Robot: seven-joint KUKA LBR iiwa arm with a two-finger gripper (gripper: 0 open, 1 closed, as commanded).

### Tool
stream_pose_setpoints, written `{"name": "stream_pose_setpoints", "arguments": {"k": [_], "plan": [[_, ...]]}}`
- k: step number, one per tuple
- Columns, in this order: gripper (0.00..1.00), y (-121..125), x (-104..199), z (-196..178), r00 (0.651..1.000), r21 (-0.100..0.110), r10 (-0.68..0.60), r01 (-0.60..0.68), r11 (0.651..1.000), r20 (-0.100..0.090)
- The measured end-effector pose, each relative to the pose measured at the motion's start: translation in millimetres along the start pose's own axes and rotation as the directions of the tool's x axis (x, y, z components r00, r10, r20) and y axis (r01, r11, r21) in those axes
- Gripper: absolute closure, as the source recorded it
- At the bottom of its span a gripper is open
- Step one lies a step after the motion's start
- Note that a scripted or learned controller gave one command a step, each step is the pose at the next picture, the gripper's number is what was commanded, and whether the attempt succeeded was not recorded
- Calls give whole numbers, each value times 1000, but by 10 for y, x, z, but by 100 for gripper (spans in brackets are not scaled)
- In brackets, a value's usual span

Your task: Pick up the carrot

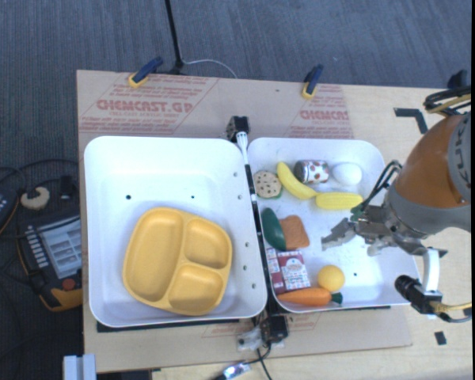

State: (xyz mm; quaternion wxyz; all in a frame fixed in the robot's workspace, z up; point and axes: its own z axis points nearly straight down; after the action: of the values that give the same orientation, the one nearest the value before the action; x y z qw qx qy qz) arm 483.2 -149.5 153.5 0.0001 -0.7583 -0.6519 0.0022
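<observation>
While the carrot (pixel 305 296) lies on its side against the near wall of the right-hand bin (pixel 370 150), orange body pointing left and green top to the right, the jaws (pixel 338 234) hang released above the bin's bare middle, well apart from it and further back. A round yellow lemon (pixel 330 277) sits just behind the carrot, touching or nearly so, with a small red carton (pixel 290 271) at its left. Beyond these lie a green-and-orange vegetable piece (pixel 284 231), a cookie (pixel 266 184), a banana (pixel 294 180), a corn cob (pixel 338 201), a small can (pixel 312 171) and a white egg (pixel 347 173). The grey arm (pixel 431 188), banded orange, reaches in from the right. In the left bin (pixel 142 157) rests a yellow divided plate (pixel 178 259). Both bins stand on a pale worktop (pixel 222 101) printed with red lettering, blue and yellow clamps (pixel 146 70) at its far edge, grey carpet (pixel 301 14) beyond.
</observation>
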Motion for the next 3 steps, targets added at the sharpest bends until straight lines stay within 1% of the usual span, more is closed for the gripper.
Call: {"name": "stream_pose_setpoints", "arguments": {"k": [1, 2, 3], "plan": [[0, 65, -181, 635, 921, -10, -389, 389, 921, -2], [0, 34, 189, 620, 787, -16, -616, 617, 787, 27], [0, 53, 63, 622, 510, -10, -860, 860, 509, 21]]}}
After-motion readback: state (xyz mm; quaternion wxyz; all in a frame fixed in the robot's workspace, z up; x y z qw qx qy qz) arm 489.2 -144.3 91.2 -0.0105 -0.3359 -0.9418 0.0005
